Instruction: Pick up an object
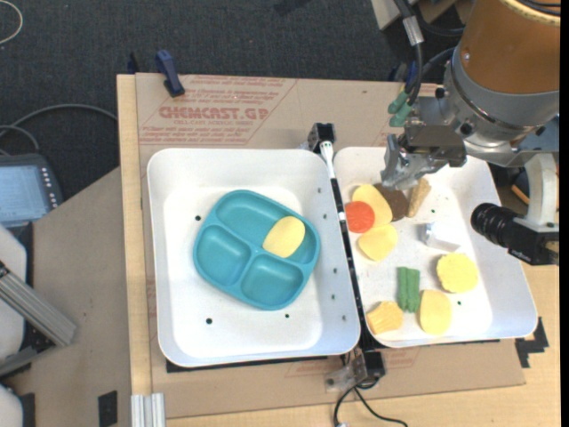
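Here the gripper [404, 178] partly hides a brown piece [396, 205]; its grasp is unclear.

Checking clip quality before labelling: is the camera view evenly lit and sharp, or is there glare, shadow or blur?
Camera view: lighting even and soft; both white bins bright but not blown out; teal tray and yellow piece on it crisp; end effector casts a shadow over the food pieces under it; orange band near the lens looks slightly soft.

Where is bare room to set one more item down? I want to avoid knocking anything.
Bare floor rings the blue tray in the left bin, widest along its near edge. The right bin is crowded; the gripper hangs above its far pieces.
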Controlling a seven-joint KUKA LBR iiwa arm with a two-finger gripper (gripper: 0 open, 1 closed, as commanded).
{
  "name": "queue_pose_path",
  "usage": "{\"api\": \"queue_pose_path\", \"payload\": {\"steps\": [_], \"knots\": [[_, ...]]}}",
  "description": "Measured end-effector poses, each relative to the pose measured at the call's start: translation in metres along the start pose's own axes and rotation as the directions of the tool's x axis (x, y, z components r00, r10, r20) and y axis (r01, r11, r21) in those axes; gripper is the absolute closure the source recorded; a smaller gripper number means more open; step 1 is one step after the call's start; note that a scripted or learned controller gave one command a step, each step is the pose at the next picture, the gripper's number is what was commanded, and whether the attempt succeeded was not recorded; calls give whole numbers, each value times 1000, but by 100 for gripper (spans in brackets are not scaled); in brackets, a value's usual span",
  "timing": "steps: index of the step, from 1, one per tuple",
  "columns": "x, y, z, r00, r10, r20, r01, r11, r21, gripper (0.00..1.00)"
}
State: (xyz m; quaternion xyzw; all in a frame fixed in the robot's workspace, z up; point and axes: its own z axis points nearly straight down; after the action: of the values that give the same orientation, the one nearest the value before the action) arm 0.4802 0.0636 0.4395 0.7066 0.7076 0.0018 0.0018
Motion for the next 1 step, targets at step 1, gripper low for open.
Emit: {"api": "queue_pose_path", "payload": {"steps": [1], "knots": [[-60,-2,51,1000,9,2,-9,1000,12,100]]}}
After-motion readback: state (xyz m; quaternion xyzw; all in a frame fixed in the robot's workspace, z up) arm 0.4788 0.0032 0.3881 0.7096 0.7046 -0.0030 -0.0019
